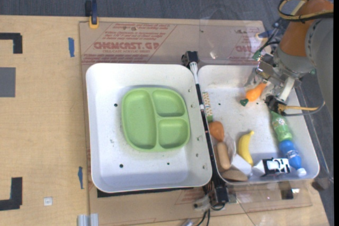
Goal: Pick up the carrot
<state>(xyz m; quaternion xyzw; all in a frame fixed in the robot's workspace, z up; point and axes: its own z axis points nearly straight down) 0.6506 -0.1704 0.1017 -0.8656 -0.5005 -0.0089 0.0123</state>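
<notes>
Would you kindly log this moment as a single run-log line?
task: pick up carrot | hand: over right bin, at carrot | carrot: orange, beside hand, grasp unconfirmed | left bin: green plate

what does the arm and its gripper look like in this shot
The arm is grey and rounded, with a wide orange band above the wrist. A yellow-and-black cable loops over the top of it, and thinner wires hang near the wrist. The gripper is a small metallic and black assembly, too cluttered to make out finer markings.

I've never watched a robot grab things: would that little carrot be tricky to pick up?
Probably somewhat. The carrot looks like a smooth toy, likely stiff and light. Its tapered, rounded shape could slip or roll between fingers. The gripper is right above it.
</notes>
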